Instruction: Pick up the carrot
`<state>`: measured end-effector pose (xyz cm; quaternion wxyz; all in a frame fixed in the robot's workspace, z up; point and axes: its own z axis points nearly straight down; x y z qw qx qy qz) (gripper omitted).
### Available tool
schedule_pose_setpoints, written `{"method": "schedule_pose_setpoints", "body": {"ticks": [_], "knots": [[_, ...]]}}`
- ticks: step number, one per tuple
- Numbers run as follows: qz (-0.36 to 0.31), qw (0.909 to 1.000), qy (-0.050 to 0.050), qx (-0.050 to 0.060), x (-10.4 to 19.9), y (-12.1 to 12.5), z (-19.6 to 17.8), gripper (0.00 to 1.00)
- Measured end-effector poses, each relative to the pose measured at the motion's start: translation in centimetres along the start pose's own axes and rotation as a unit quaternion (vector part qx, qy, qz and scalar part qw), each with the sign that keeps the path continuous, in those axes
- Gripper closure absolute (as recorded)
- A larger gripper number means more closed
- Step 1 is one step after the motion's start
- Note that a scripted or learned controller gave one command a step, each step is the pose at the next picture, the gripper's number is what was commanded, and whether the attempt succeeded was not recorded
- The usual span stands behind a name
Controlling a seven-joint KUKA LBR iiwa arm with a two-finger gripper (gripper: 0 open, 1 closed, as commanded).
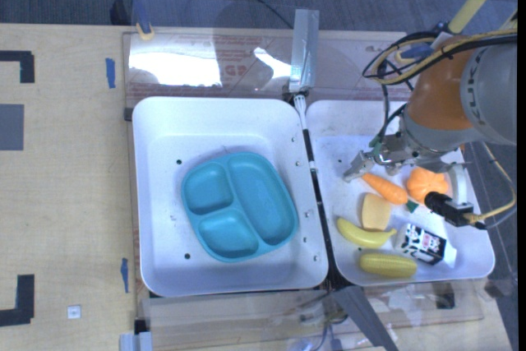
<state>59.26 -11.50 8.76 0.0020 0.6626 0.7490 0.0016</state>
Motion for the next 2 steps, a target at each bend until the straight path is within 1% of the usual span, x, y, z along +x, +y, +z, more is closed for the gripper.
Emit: {"method": "schedule_pose_setpoints", "body": {"ticks": [1, 2], "knots": [[0.002, 1.0000, -0.001, -0.004, -0.2, 0.2, -1.2, 1.00], [0.053, 0.9986, -0.001, 0.000, -3.8, -1.4, -5.6, 1.00]]}}
